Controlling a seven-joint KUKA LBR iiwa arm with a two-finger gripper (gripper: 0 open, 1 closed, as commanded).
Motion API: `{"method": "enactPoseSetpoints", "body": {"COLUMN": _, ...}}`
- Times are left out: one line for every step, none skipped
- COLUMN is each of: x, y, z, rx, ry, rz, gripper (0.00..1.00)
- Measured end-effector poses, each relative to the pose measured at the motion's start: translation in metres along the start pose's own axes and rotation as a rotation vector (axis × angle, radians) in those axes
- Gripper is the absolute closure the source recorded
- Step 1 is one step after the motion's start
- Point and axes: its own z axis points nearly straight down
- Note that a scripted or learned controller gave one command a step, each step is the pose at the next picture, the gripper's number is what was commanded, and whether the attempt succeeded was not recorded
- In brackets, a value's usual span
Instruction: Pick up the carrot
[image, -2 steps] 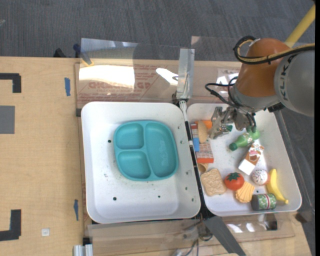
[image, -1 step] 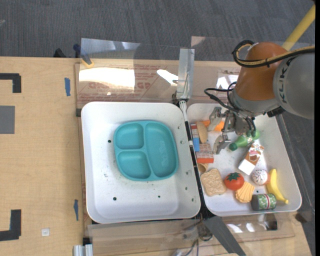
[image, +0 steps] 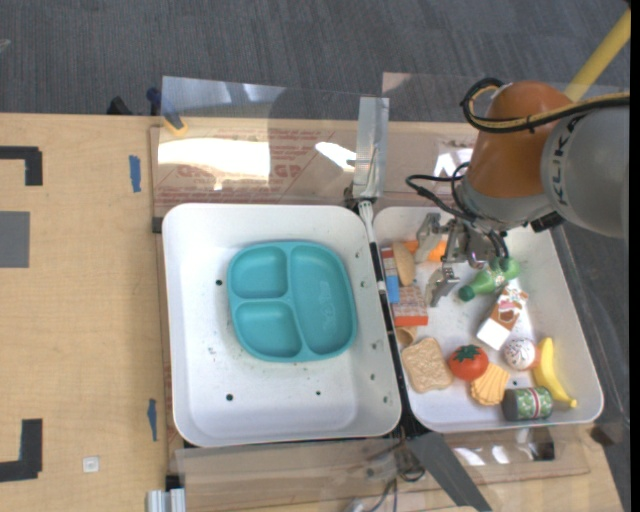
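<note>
The gripper (image: 452, 262) hangs low over the far half of the right bin (image: 578, 330), beneath the arm's orange band (image: 515, 140). Whether it is released or clenched cannot be told from this slanted view, and nothing is clearly seen held in it. The carrot (image: 484, 281), an orange piece with a green top, lies just beside the gripper, toward the bin's right wall, seemingly touching or nearly touching the metal parts; real contact cannot be confirmed.

The bench carries two white bins. The left bin (image: 190, 300) holds one teal divided plate (image: 292, 299) with three compartments, sitting at its middle.

The right bin is crowded. Along its left wall lie a few small packets (image: 403, 280), hard to tell apart. Toward the near edge sit one slice of bread (image: 427, 364), one tomato (image: 467, 361), one orange ridged piece (image: 490, 384) and one dark can (image: 526, 403) lying on its side. Near the right wall rest one banana (image: 551, 372), one round speckled white item (image: 518, 352) and one white block (image: 494, 333). These toys ring the carrot closely on its near side.
</note>
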Motion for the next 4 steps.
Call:
{"method": "enactPoseSetpoints", "body": {"x": -0.008, "y": 0.002, "z": -0.015, "rx": 0.003, "ry": -0.042, "rz": 0.0, "gripper": 1.0}}
{"method": "enactPoseSetpoints", "body": {"x": -0.006, "y": -0.008, "z": -0.024, "rx": -0.003, "ry": -0.041, "rz": 0.225, "gripper": 1.0}}
{"method": "enactPoseSetpoints", "body": {"x": 0.005, "y": -0.006, "z": -0.011, "rx": -0.007, "ry": 0.014, "rz": 0.224, "gripper": 0.0}}
{"method": "enactPoseSetpoints", "body": {"x": 0.005, "y": -0.006, "z": 0.0, "rx": -0.003, "ry": 0.002, "rz": 0.242, "gripper": 0.0}}
